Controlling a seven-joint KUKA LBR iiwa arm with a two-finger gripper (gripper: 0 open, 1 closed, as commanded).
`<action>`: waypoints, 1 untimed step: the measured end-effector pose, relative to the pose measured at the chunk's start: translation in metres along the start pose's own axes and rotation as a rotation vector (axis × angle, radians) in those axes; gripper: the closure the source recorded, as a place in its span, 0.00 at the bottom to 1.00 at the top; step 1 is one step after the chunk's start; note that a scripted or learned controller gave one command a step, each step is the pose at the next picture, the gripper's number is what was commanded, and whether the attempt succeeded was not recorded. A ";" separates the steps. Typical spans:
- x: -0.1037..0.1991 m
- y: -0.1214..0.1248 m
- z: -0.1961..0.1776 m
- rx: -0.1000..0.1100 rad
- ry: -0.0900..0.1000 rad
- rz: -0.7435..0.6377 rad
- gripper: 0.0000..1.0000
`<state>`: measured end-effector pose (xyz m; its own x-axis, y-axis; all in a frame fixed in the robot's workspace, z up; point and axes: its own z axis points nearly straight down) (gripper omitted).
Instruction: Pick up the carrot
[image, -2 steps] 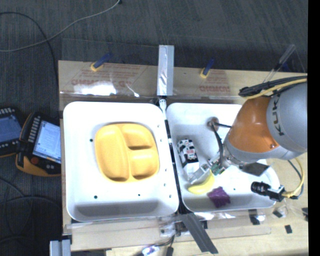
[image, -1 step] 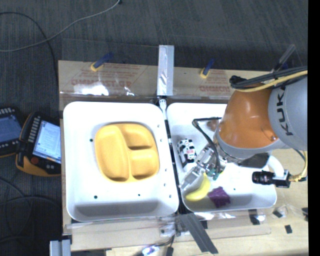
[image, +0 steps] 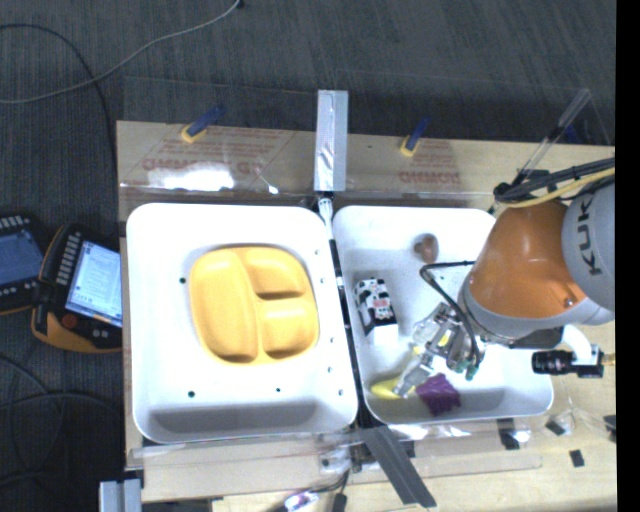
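The tool (image: 420, 372), its spread impossible to tell, hangs low in the right white plastic bin (image: 400, 222) beside a purple lump (image: 439, 394), while the small brownish stub (image: 426, 245), seemingly the carrot, lies well apart at twelve o'clock, its long axis unclear.

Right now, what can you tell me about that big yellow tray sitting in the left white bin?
The yellow tray looks like smooth moulded plastic, a rounded square with soft corners. Raised ridges split it into three compartments: one long one down its left side and two smaller ones stacked on its right. It lies flat, open side up, near the middle of the left bin, resting on the bin's floor. Nothing sits in its compartments, and the arm is over the other bin.
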<state>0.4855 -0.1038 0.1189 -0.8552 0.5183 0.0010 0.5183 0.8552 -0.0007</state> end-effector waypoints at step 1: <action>0.009 0.014 -0.065 -0.003 -0.001 -0.053 0.00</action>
